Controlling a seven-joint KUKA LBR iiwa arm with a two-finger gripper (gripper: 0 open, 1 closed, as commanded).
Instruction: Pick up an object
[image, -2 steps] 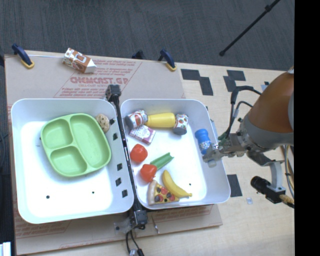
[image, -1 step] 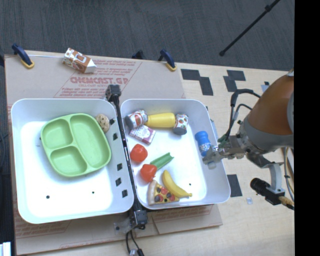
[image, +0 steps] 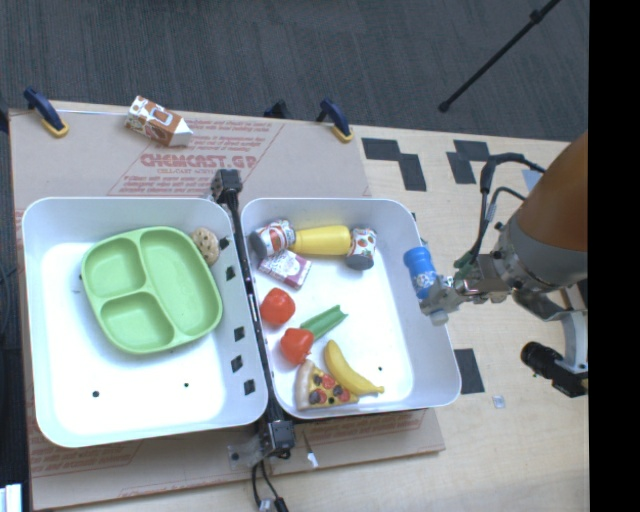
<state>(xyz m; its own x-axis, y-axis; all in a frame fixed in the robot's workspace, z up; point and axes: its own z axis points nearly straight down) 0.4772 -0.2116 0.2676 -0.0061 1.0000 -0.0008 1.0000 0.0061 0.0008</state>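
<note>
Landmark = right bin, the white one holding the toy food. Going left from far side: left bin sits touching right bin's left wall, black clips along the seam. In left bin a green divided plate, three compartments, flat; a small cookie just off the plate's upper right corner, near the seam. Small carton lies on the cardboard sheet well up-left of right bin, outside both bins.

Inside right bin, upper left corner: a small can on its side, a red-white packet just below it. Yellow bottle-like item lies lengthwise along the top wall, right of the can; a small grey-red-white thing touching its right end, cannot tell what it is. Middle left of the bin: red tomato, below it a red pepper with green stem stretched toward centre. Bottom of the bin: pizza slice with banana lying just beside/over its right edge.

Blue cylinder at right bin's right rim, upper half, sitting on or just over the rim, upright-ish; the pincer is directly below-right of it, just outside the rim over the desk. Pincer state: cannot tell, too small and blurry. Blue cylinder looks close to or touching the pincer, hold not confirmable. Grey arm with orange part comes in from right of the bin
</note>
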